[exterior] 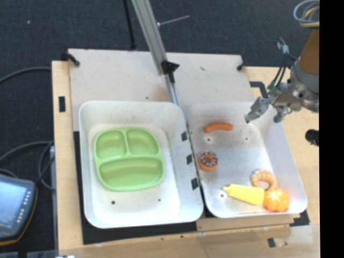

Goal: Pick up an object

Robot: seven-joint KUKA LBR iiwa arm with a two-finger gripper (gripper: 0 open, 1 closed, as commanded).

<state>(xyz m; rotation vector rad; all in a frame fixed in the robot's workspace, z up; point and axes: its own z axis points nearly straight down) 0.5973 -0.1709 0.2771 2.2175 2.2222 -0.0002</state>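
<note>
Nearest the camera, in the right bin (279, 144), an orange fruit (276, 199) sits in the front corner touching a yellow corn cob (245, 193) and a pale ring pastry (262, 177) just behind it; a frosted doughnut (208, 160) lies nearer the bin's left wall, and a sausage (218, 127) lies toward the back. The left bin (88, 198) holds a green divided plate (129, 158). Farther back, over the counter (118, 74) at the right bin's far right corner, the hand (267, 112) hangs with fingers spread apart, gripping nothing.
</note>
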